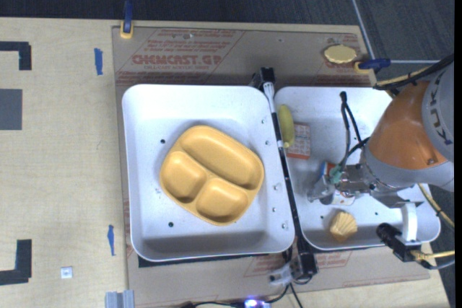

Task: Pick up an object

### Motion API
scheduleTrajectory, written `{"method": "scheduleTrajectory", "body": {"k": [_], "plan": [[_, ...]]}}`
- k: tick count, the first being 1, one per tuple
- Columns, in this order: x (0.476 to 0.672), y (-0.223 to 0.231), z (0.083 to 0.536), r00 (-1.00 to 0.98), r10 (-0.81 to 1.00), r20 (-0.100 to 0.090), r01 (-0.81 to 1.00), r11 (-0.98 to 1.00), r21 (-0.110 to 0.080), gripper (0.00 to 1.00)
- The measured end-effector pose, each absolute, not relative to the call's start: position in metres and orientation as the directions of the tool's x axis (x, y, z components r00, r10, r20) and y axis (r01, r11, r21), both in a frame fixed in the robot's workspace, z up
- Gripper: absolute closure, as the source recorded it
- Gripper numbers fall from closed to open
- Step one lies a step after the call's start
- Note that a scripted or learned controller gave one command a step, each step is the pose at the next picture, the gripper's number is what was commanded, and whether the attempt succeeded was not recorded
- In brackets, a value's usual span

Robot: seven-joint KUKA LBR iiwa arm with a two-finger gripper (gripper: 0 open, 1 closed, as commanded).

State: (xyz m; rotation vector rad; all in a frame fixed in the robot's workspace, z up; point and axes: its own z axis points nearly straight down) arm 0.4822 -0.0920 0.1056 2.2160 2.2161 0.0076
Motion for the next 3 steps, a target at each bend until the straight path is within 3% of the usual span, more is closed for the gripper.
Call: {"method": "scheduleTrajectory", "body": {"k": [1,2,3], "plan": [[0.482,-0.092,0.106,0.000,1.000,-0.002,1.000,0.000,0.009,0.00],[0.480,-0.091,0.086,0.000,1.000,0.001,1.000,0.000,0.000,0.00],[0.481,-0.092,0.096,0.000,1.000,0.000,1.000,0.000,0.004,1.00]]}}
